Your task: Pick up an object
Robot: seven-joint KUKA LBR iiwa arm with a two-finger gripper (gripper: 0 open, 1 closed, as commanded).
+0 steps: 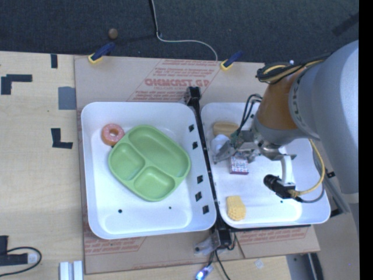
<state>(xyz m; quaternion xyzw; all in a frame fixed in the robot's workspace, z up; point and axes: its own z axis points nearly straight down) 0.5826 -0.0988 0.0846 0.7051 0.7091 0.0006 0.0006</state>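
A robot lab: white bins (93,156) sit on cardboard (175,83) clamped to a wooden surface (35,185) marked with black tape, cables (175,39) trailing over dark carpet (233,10).

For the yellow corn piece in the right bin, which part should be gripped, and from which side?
Grip the corn piece across its narrow middle, coming from straight above. It lies flat on the right bin floor, its long sides free, though the bin's left wall is close.

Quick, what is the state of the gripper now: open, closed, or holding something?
Gripper: low in the right bin, near the small pink-white packet; open or closed cannot be told.
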